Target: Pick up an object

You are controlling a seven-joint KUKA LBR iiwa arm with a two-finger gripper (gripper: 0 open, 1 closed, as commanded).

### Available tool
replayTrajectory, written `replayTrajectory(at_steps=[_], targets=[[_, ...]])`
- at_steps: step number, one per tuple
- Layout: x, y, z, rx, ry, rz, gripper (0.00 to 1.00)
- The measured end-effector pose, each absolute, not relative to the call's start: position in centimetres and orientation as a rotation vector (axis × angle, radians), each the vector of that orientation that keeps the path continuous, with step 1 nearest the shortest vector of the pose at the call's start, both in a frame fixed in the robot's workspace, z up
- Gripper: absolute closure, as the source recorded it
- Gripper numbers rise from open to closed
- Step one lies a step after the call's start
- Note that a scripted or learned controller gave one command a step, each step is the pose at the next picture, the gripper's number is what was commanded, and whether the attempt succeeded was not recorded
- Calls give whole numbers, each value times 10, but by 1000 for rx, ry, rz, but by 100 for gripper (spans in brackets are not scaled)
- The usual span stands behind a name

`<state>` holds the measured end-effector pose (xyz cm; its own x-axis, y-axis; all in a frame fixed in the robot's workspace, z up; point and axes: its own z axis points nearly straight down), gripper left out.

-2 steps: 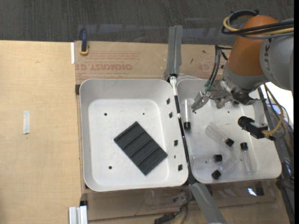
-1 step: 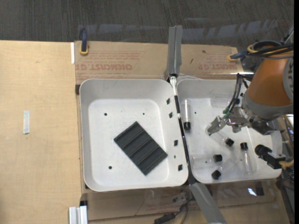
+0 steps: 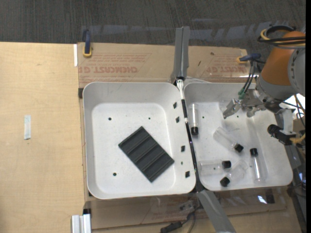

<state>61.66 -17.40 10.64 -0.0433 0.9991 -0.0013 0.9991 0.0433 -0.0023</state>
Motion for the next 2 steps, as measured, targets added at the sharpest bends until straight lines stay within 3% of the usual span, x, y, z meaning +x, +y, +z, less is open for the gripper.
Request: replayTrajectory(at_steps=[1,2], targets=[[634,-148,92,-2082,-2356,2,0],[515,-213,91,-2097,-2324,-6,0]])
